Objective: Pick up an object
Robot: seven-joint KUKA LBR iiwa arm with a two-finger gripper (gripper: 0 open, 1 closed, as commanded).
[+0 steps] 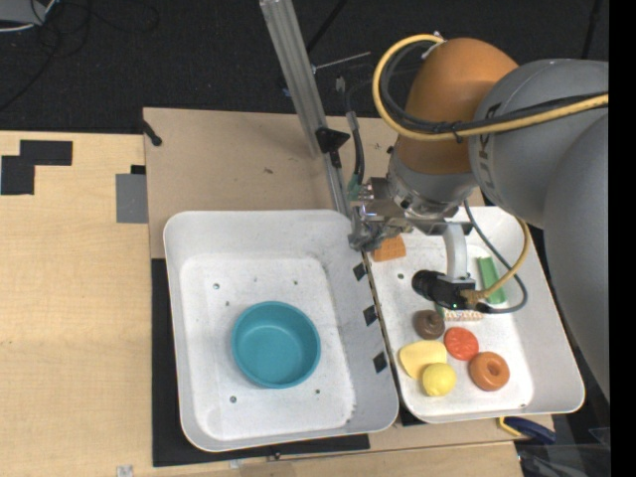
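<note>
The claw (366, 229) hung over the far left corner of the right bin (558, 371), close to the wall shared with the left bin (181, 238). Its metal parts were dark and crowded together from this angle, so how wide it stood could not be told. An orange block (389, 249), matte and roughly rectangular, lay tilted just beside and below the claw; whether they touched was unclear, and nothing showed it being held. Nearer the front of the right bin sat a cluster of small toy foods. A brown disc (429, 323) lay beside a red-orange round piece (460, 343). Below those were a ring-shaped orange doughnut (488, 371), a yellow ball (438, 379) with a bumpy skin, and a smooth pale yellow wedge (419, 355) touching the ball. A flat green strip (489, 270) lay toward the right wall. In the left bin, a smooth teal bowl (276, 343), round and upright, sat near the middle of the speckled white floor. Both bins were shallow, white and round-cornered, on a pale wooden bench (70, 266).
</note>
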